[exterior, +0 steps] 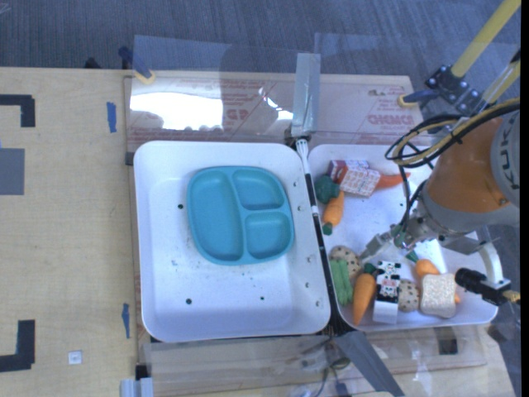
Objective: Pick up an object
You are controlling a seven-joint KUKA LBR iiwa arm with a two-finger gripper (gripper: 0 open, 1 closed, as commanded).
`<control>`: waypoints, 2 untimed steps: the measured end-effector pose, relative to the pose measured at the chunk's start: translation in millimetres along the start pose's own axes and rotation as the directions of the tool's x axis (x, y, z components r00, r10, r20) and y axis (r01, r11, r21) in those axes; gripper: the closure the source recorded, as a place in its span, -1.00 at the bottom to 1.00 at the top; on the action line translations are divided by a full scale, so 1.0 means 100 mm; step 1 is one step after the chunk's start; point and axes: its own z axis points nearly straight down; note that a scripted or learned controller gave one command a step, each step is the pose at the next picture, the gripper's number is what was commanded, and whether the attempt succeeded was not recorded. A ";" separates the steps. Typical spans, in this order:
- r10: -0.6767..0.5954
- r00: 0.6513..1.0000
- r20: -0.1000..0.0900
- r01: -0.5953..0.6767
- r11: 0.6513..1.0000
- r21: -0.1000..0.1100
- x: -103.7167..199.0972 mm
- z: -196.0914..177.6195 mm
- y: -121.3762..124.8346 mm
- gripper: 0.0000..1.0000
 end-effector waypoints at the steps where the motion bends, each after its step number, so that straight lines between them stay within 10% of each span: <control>1: -0.002 1.000 -0.008 0.002 1.000 0.017 -0.41 0.03 1.10 -1.00; 2: 0.184 0.983 -0.001 -0.184 0.982 0.033 -0.34 0.03 1.24 -1.00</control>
